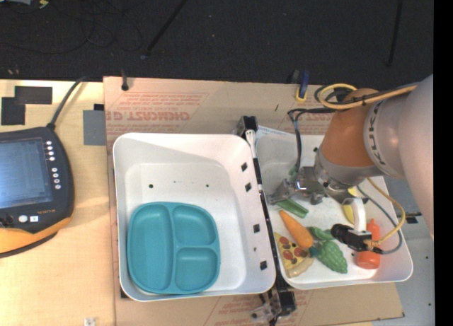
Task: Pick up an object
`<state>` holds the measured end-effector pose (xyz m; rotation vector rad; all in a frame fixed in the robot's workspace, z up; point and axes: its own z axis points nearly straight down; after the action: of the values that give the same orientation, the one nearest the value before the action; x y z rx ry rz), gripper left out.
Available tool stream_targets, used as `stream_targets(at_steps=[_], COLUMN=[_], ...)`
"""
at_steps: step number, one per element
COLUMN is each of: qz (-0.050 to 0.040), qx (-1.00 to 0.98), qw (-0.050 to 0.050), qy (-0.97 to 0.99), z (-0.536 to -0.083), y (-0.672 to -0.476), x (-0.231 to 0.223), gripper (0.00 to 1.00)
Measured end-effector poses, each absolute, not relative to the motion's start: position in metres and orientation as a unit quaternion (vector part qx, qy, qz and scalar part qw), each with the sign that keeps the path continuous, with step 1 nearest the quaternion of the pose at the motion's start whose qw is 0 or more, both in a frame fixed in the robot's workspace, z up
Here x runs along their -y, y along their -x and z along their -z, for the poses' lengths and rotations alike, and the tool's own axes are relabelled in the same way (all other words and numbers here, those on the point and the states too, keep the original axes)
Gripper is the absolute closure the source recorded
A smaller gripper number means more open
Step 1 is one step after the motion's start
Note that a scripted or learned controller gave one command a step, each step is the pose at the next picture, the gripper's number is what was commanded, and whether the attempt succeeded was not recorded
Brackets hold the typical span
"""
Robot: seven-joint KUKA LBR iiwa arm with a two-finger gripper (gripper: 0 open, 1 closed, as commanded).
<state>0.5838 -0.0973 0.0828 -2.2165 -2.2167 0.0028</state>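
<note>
Well, I count two white bins side by side. The left bin (141, 149) holds one teal plate (173, 247) with three compartments. The right bin (402, 269) holds the toy food, one of each: an orange carrot (296, 230), a pizza slice (294, 256) just below it, a knobbly green piece (331, 256), a yellow and white banana (356, 213) and a red piece (367, 258) near the right wall. One flat green pod (292, 208) lies just above the carrot's thick end.

The gripper (294, 189) sits low in the right bin, just over that pod, and I cannot tell whether its jaws are open or closed.

Red lettering runs upside down across the cardboard (163, 109) under the bins; I cannot read it. One control pendant (28, 183) with a dark screen lies left of the bins.
</note>
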Motion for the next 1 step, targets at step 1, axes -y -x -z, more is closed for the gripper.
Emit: stream_targets(at_steps=[1], qz=[-0.0018], qx=[0.706], qw=[0.002], qy=[0.709], z=[-0.0871], y=[-0.5457], x=[0.0813], gripper=[0.00])
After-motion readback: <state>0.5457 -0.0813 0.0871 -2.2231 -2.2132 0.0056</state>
